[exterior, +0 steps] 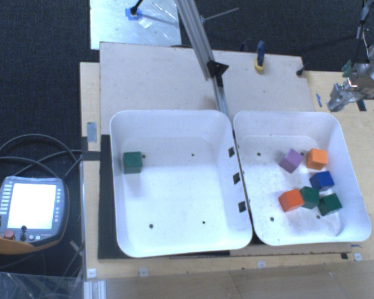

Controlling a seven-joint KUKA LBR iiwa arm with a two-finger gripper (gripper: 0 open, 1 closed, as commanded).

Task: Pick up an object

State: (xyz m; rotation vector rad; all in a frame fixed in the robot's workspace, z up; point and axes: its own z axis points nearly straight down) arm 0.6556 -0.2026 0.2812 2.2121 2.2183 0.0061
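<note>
The gripper [344,95] is seen beyond the right bin [349,143], above the surface; whether its jaws are apart cannot be told. A clean pick is best sought at the purple block [291,160], standing slightly apart from the cluster.

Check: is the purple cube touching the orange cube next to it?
Apart. The camera view shows a strip of white bin floor between the purple cube and the orange cube.
</note>
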